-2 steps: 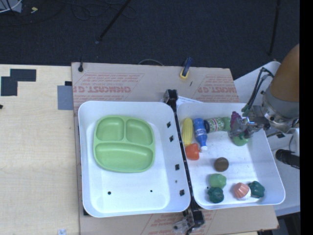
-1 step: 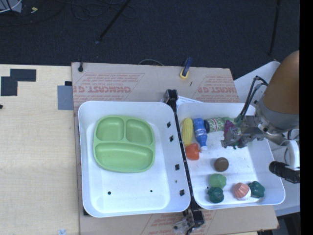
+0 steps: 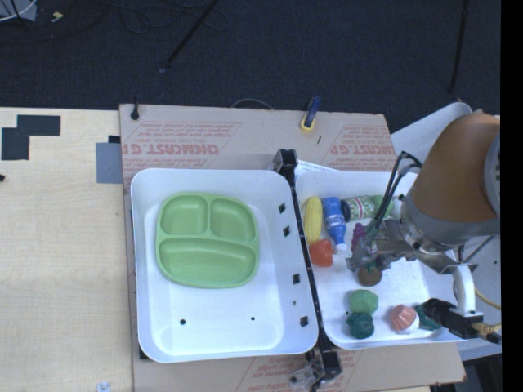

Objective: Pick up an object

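Observation:
My gripper (image 3: 364, 261) is low inside the right bin (image 3: 413, 337), near its middle. Directly beneath its tip lies a small brown round object (image 3: 370, 277), touching or nearly touching the gripper. A purple object (image 3: 358, 235) shows just left of the wrist. To the left lie a yellow corn cob (image 3: 312, 218), a blue bottle (image 3: 334, 221) and a red-orange piece (image 3: 321, 253). A green bottle (image 3: 363, 207) lies partly under the arm. Toward the front sit a green lump (image 3: 363, 301), a dark teal lump (image 3: 359, 325) and a pink-and-white ball (image 3: 401, 318).
The left bin (image 3: 163, 325) holds a light green divided plate (image 3: 207, 240) in its rear half. A black divider (image 3: 299, 251) separates the two bins. The grey and orange arm (image 3: 458, 178) covers the right bin's far right side.

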Robot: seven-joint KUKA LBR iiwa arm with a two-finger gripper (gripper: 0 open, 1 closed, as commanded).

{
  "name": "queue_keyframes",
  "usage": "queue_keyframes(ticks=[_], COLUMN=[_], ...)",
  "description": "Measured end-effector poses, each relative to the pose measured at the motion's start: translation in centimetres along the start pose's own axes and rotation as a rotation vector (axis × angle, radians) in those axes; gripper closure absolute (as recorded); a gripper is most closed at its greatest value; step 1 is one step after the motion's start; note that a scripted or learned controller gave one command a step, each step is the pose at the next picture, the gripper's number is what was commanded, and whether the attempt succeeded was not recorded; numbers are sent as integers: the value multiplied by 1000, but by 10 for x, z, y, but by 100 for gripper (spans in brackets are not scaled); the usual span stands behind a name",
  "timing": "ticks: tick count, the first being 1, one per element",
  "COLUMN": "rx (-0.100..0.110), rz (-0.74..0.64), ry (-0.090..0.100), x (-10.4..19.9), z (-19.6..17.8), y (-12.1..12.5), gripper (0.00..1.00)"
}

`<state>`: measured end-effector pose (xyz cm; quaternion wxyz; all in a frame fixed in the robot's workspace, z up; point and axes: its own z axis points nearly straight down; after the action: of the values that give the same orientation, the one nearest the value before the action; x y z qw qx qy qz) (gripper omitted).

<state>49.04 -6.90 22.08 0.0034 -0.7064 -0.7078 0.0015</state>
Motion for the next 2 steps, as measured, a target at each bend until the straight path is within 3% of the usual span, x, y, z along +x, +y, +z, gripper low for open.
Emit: queue_keyframes(ticks=[1,2], rx=[-3,-1], rz=[1,1], ry=[-1,-2], x=[6,12], z=[-11,1], y=[-11,-3], gripper=[100,100])
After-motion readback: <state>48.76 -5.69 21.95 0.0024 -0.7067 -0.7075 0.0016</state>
